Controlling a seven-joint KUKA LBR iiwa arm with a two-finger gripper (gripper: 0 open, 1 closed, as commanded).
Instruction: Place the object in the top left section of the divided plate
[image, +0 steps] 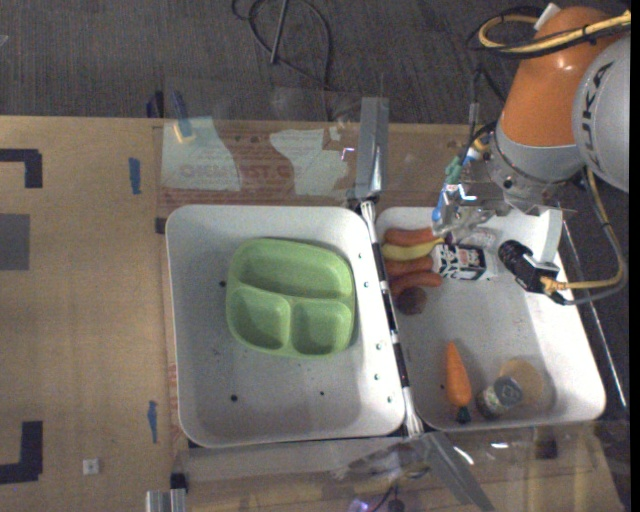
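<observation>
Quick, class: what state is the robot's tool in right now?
Tool: cannot be told; it is over the food in the right bin.

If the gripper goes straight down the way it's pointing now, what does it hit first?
Probably the small black-and-white carton, directly below the gripper; the hot dog lies just beside it. Depth is hard to judge.

1 fixed overhead camera, slanted down over both bins (190, 300), fairly distant.

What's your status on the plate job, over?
Gripper low over right bin's top left, above the hot dogs and small carton. Green divided plate in left bin, nothing on it. No obstruction seen.
</observation>
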